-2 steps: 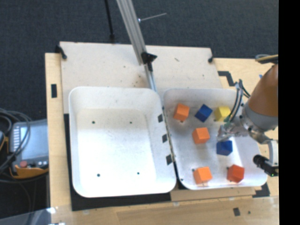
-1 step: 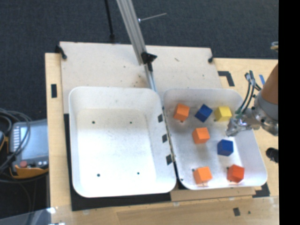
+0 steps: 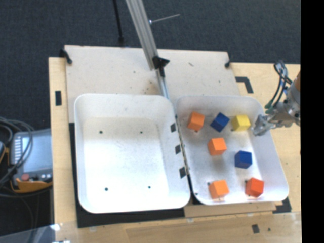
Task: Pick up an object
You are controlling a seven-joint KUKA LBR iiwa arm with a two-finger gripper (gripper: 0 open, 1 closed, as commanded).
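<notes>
Seven small cubes seen in right bin point(image 3: 277, 166). Gripper point(image 3: 259, 126) at bin's right rim; fingers' state cannot be told. Yellow cube point(image 3: 242, 122) just beside fingers, toward bin centre. Judged light, rigid, smooth-faced; best grasped across opposite flat faces.

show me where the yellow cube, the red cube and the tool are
yellow cube point(image 3: 241, 121), camera view, its top face
red cube point(image 3: 254, 187), camera view, its top face
tool point(image 3: 260, 125), camera view, its tip by the right bin's rim
</notes>
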